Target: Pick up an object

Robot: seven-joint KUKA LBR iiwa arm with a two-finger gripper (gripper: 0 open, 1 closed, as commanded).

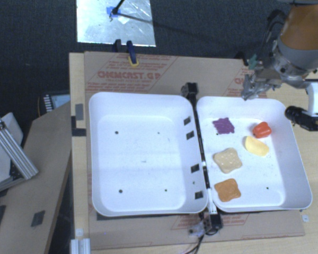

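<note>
While the grey arm (302, 30) with its orange band reaches in from the right, its claw (250, 92) hangs over the far rim of the right bin (291, 142), above the bin's far-left corner; whether it is released or clenched I cannot tell from this slant, and nothing shows in its grip. Inside that right bin lie five small things, all apart from one another. A purple piece (223, 125) sits nearest the claw, toward the far left. A red object (261, 129) lies to its right, with a yellow object (256, 146) just near of it. A beige cracker-like piece (227, 160) rests close to the middle, and an orange cracker-like piece (227, 189) lies nearer still, toward the near-left corner. The left bin (95, 142) stands side by side with the right one on the cardboard-covered surface (164, 73). A shiny foil sheet (115, 14) lies beyond the surface's far edge.
</note>
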